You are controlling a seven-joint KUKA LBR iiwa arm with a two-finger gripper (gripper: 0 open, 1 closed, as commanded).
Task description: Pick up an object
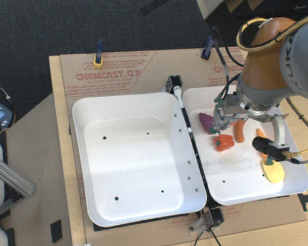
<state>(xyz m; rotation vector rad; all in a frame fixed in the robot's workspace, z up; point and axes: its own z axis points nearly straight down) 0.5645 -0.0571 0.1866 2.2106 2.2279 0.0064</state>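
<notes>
Two shallow white plastic bins side by side on a brown cardboard sheet printed in red. A yellow clamp and a blue clamp grip the sheet's far edge; a black clip sits at the far end of the seam between the bins. The grey arm with the orange band reaches in from the right and overhangs the far part of the right bin, screening some of its floor. The two-finger gripper hangs low among the items; whether it is apart or together cannot be told. Just to its left lies a purple rounded toy; just in front, a red-orange rounded toy; beside that, an orange elongated toy. A small orange piece lies further right, and a yellow rounded toy near the bin's near right corner. The left bin shows small dark dots on its floor.
</notes>
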